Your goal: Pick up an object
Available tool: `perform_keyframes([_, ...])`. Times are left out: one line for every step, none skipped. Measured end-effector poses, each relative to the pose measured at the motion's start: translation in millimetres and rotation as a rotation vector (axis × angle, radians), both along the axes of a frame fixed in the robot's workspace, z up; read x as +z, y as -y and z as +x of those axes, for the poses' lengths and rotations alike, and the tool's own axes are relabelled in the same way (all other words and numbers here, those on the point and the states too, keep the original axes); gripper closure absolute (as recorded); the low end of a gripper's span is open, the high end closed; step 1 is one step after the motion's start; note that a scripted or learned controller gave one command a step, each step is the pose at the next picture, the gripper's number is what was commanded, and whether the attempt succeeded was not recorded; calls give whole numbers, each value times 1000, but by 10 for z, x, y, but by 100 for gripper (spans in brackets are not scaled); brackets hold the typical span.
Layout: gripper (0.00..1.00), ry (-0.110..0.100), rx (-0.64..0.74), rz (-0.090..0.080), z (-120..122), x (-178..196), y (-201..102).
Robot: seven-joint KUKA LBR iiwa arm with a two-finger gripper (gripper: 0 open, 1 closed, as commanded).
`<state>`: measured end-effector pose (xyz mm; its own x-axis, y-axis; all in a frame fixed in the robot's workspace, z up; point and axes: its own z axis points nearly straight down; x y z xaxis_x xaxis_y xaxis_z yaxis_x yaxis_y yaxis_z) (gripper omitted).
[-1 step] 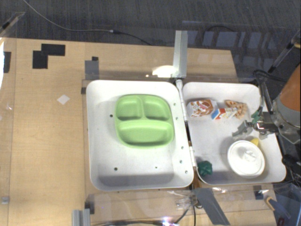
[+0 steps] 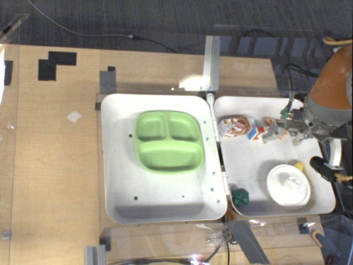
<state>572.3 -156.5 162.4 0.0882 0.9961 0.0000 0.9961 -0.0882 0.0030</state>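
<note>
**A:** What is laid out on the desk (image 2: 49,164)?

**B:** Two shallow white bins sit side by side on a pale wooden surface. The left bin (image 2: 118,197) holds a green divided plate (image 2: 168,141) with three compartments, lying flat near the bin's middle.

**A:** And the right bin (image 2: 242,164)?

**B:** Along its far side lies a small packet (image 2: 237,127) printed in red and white, with a smaller red, white and blue item (image 2: 255,133) just beside it. A round white lid or bowl (image 2: 288,185) rests near the front right, with a small yellow piece (image 2: 299,165) at its upper edge. A dark green lump (image 2: 240,196) sits in the front left corner.

**A:** Where is the arm?

**B:** It reaches in from the right, its orange band (image 2: 332,84) above the grey wrist. The hand (image 2: 274,131) is low over the bin's far side, just right of the small colourful item. I cannot tell whether the hand is released or clenched, and nothing is visibly between its fingers.
</note>
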Motion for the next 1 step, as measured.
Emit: perform_keyframes([0, 3, -56, -1, 432, -587, 287])
